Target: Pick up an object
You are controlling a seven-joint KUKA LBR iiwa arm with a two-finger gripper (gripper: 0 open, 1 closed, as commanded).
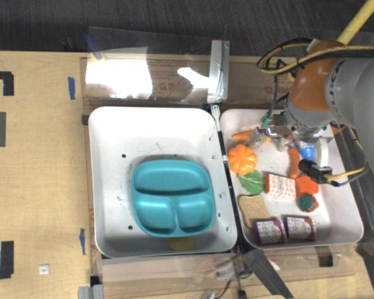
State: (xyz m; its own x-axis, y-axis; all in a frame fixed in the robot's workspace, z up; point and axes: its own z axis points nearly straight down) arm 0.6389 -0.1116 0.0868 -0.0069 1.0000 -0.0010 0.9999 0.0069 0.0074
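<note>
Tool low in right bin, fingertips indistinct among toys.

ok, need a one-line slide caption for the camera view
KUKA arm's gripper reaches into the right bin of toy food; left bin holds a teal divided tray.

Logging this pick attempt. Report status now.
Tool low in right bin, near the carrot. Nothing seen held. Orange pumpkin and other toy food crowd close.

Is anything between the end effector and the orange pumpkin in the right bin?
Nothing visible blocks it. The end effector sits over the right bin, just up-right of the orange pumpkin; a small carrot lies alongside.
</note>
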